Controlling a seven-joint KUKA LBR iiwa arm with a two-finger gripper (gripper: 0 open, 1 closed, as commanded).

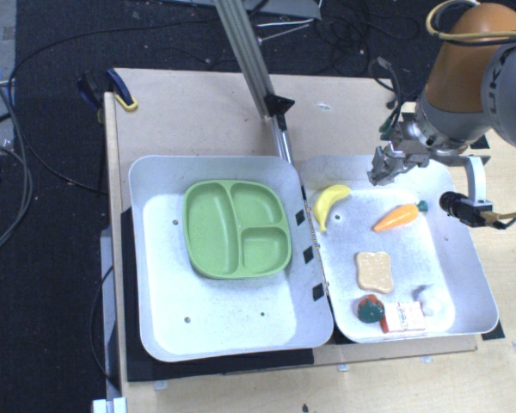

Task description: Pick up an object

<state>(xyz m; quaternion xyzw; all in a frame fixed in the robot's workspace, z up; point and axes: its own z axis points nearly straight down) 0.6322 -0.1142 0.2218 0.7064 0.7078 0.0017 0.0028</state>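
Carrot (396, 218) lies in the right bin (473, 269), near the banana (329, 203), just below the hand (385, 169). Hand state cannot be told; nothing is seen held. A slanted descent could nudge the carrot aside, or the bin wall could be clipped.

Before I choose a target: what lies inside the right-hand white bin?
Inside the right-hand white bin: yellow banana, orange carrot, toast slice, red-and-green strawberry, small red-and-white carton. The gripper covers its far rim.
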